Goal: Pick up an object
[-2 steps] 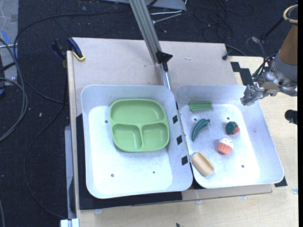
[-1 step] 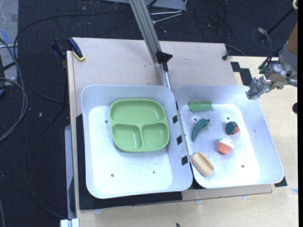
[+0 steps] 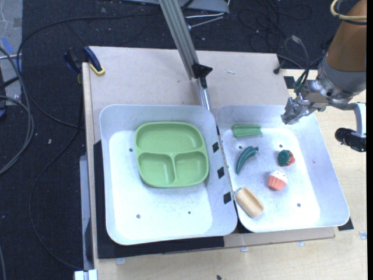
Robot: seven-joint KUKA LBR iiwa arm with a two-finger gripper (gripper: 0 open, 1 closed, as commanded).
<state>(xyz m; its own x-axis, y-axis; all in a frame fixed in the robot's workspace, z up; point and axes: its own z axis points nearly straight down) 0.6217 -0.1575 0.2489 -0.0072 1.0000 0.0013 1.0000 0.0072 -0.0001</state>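
Observation:
In the right bin (image 3: 317,182) lie several toy foods: a green bar-shaped piece (image 3: 247,131) at the back, a dark green pepper (image 3: 246,157), a red strawberry with a green cap (image 3: 285,158), a pink and white cupcake (image 3: 277,181), and a tan bread roll (image 3: 249,202) near the front left. My gripper (image 3: 291,115) hangs over the bin's back right corner, up and to the right of the strawberry, with nothing seen in it.
The left bin (image 3: 119,209) holds a green three-compartment plate (image 3: 172,154). A slanted metal pole (image 3: 183,37) crosses the back of the bench down to the seam between the bins. Cables lie on the dark floor around.

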